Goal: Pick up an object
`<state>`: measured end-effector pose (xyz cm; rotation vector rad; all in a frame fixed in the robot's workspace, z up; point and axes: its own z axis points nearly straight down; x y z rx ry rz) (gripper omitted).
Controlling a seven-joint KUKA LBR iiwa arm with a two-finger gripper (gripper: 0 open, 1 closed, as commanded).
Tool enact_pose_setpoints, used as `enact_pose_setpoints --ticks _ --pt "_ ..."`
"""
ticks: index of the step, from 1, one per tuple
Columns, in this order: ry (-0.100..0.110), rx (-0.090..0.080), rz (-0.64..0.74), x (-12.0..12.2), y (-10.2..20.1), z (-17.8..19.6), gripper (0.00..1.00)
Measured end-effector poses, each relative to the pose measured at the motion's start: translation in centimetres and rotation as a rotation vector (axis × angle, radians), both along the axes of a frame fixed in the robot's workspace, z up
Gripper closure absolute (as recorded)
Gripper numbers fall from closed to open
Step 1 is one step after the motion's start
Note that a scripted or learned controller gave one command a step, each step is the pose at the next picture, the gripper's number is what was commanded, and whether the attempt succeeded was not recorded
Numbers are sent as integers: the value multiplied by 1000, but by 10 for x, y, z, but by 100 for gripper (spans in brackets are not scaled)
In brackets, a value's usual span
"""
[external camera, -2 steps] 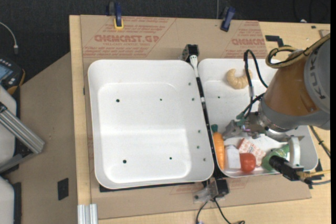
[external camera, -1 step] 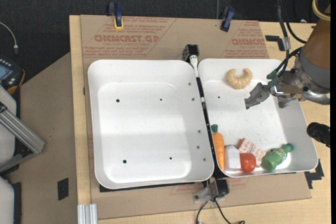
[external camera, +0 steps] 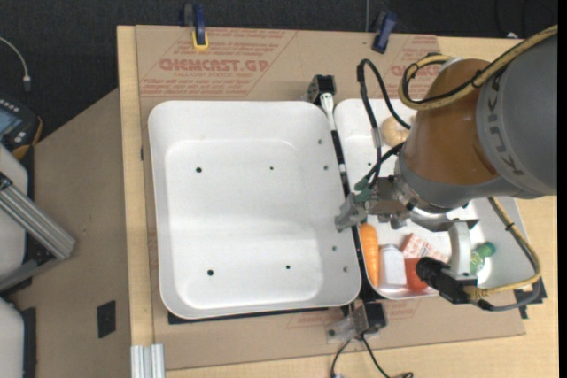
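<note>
Bench (external camera: 230, 57): cardboard sheet printed in red, held by two blue clamps at the far edge; carries two white bins side by side.

Left bin (external camera: 177, 217): large, shallow, four small dark holes in its floor. Nothing lies in it.

Right bin (external camera: 350, 124): mostly covered by the arm. Holds the candidates for picking. Carrot (external camera: 369, 252), orange, lying lengthwise against the bin's left wall at the near end. Red-and-white item (external camera: 415, 257), just beside the carrot on its right; kind not clear. Green item (external camera: 481, 257), near the bin's right side, partly behind a white bracket. A pale round item (external camera: 390, 132) shows at the far end, close under the arm.

Arm (external camera: 496, 128): grey with orange band, entering from the right, wrist hanging over the right bin.

Tool (external camera: 359, 210): low over the wall between the two bins, just above the carrot's far tip. Whether it is open or closed, I cannot tell; nothing is seen gripped.

Step in hand, as judged: settling on an object, most likely the carrot.

Handling notes: the carrot lies tight to the wall, so there is little room on that side. Better to straddle it across its width at mid-length, come straight down, and close only when seated. A grip at the tapered tip would likely slip. Keep cables clear of the rim.
</note>
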<state>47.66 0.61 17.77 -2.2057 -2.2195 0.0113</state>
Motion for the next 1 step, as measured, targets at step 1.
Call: enact_pose_setpoints --ticks 1 --pt "-13 -4 -7 2 -5 7 0"
